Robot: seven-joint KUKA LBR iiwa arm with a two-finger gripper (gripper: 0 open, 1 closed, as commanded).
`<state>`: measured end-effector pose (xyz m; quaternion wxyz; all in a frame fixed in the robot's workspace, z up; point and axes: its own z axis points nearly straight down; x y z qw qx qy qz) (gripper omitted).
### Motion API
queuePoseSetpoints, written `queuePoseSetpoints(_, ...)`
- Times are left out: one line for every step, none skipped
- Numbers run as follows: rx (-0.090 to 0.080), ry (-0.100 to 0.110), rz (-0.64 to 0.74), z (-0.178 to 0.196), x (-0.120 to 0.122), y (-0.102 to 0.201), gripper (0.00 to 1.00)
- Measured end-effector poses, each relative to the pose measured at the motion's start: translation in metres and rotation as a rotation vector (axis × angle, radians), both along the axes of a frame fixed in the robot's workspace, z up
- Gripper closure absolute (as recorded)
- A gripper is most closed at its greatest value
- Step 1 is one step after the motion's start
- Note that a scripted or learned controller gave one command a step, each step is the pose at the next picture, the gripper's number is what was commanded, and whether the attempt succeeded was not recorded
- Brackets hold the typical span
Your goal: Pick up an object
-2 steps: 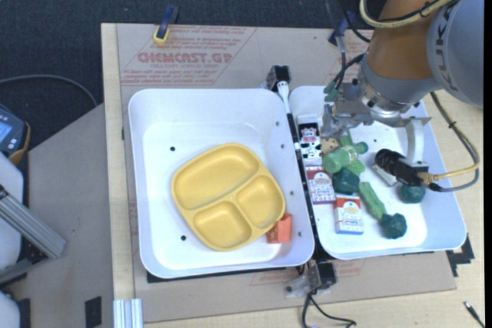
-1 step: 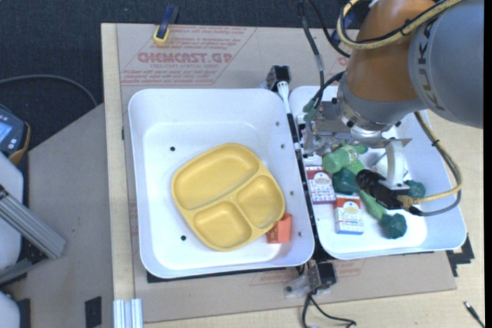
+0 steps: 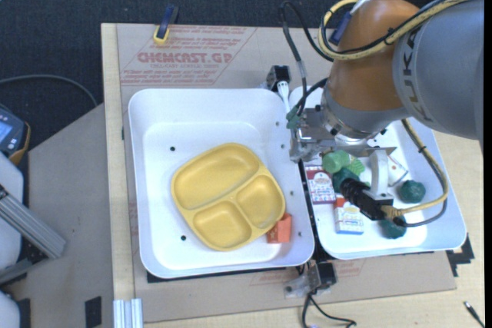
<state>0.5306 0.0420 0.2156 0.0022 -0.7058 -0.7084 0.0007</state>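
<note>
Arm [image 3: 384, 65] over right bin [image 3: 438, 234] — yellow tray [image 3: 227, 196] in left.

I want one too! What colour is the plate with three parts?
Yellow. The plate shows in the camera view.

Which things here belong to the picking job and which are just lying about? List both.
Job:
arm
right bin
green toy
teal ball
red packet
small box

Lying about:
left bin
yellow tray
orange block
clamp
cables
</note>
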Motion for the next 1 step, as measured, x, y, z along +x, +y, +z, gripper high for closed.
queuePoseSetpoints(0.000, 0.000, -0.002, 0.0026, -0.0049, 0.0041, 1.00)
